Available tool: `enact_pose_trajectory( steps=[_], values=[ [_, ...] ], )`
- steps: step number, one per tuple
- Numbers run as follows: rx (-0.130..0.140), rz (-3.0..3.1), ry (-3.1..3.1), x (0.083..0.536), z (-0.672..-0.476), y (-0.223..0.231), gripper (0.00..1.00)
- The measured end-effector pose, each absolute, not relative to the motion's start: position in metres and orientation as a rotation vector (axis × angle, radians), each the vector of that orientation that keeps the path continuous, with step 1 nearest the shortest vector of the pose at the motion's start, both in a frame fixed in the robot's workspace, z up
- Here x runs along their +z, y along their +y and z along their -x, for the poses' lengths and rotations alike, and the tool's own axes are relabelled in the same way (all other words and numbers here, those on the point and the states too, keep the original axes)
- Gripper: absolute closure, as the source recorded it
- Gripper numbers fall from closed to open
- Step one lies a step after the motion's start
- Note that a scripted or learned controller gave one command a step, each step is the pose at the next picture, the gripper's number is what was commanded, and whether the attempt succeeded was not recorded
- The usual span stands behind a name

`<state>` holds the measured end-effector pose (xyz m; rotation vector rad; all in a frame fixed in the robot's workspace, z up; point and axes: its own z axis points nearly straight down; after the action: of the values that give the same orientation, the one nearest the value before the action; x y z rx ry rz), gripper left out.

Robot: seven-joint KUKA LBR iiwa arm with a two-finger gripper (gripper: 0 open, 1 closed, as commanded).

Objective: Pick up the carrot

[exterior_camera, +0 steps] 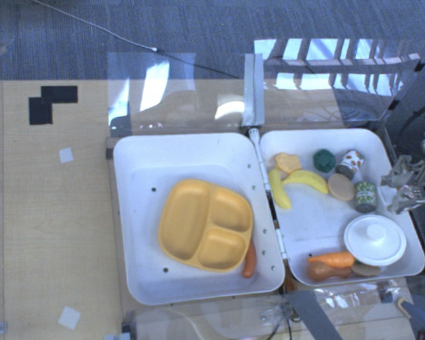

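Overhead: wood bench (51, 233), blue carpet (189, 16) behind; tool (406, 186) state unclear.

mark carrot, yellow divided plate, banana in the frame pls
carrot (339, 259): camera view, middle of its orange body, right bin near front wall.
yellow divided plate (187, 219): camera view, floor of its large left compartment, left bin.
banana (306, 181): camera view, middle of its curve, right bin.
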<state>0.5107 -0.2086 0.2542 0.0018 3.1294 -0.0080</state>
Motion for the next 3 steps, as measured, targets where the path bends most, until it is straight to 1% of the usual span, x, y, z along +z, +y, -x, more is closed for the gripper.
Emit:
enact_pose_trajectory(
  steps=[1, 2, 3],
  values=[
    [0.0, 0.091, 3.137, 0.186, -0.488, -0.205, 1.0],
    [-0.007, 0.091, 3.124, 0.201, -0.492, -0.205, 1.0],
    [-0.005, 0.212, 3.124, 0.232, -0.524, -0.206, 1.0]
  ],
)
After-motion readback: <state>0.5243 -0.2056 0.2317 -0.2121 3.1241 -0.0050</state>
